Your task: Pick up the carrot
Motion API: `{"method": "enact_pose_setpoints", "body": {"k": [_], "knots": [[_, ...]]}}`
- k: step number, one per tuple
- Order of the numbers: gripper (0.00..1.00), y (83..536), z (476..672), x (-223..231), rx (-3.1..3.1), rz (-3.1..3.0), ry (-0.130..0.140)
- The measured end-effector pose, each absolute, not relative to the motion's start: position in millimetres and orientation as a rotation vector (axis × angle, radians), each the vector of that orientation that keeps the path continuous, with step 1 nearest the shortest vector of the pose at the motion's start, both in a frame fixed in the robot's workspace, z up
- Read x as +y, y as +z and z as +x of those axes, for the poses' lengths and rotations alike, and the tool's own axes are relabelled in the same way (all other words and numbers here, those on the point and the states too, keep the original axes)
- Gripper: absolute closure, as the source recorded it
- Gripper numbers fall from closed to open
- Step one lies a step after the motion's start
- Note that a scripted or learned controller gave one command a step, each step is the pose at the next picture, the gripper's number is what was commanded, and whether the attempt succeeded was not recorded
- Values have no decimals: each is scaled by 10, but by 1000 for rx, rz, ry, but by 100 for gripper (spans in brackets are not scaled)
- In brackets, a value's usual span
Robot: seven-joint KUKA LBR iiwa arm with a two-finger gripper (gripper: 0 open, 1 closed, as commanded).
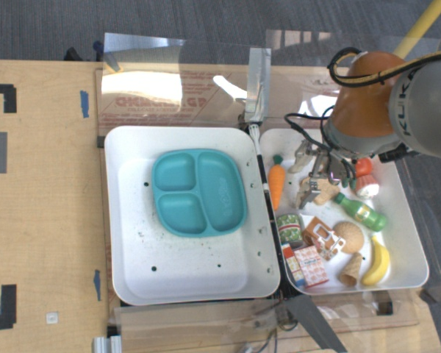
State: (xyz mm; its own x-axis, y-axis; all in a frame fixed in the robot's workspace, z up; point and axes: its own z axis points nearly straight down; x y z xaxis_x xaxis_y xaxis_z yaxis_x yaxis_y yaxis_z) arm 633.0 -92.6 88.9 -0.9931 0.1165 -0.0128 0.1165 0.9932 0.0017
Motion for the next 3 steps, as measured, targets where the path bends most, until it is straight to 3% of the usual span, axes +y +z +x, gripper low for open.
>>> {"method": "enact_pose_setpoints", "body": {"k": [2, 3], "knots": [[0, 889, 6357, -908, 3126, 154, -2], [0, 886, 6503, -922, 3124, -172, -2]]}}
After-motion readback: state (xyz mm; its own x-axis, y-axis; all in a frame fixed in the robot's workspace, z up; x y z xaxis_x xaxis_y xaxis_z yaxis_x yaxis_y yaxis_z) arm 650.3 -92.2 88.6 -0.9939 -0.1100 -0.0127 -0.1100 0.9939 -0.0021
